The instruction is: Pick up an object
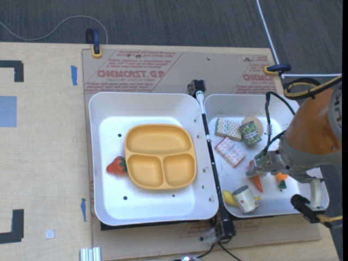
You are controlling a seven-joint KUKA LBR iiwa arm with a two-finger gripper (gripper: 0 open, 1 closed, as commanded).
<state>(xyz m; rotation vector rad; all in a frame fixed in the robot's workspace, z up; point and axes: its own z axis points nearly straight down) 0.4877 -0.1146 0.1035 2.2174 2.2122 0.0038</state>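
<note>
You saw the grey and orange arm (315, 129) reach over the right white plastic bin (239, 105), hiding its 3 o'clock side. The jaws (260, 167) sat low near the bin's middle, beside a small orange carrot-shaped toy (258, 184); whether they were wide, narrow or holding anything could not be told. At 12 o'clock lay two patterned square packets (228, 140) and a green-patterned round item (250, 130). At 6 o'clock, a cream cup (246, 199) partly covered something yellow (230, 198). The left bin (109, 113) held a yellow three-compartment plate (160, 155), half hiding a red strawberry toy (116, 166) at its 9 o'clock.
</note>
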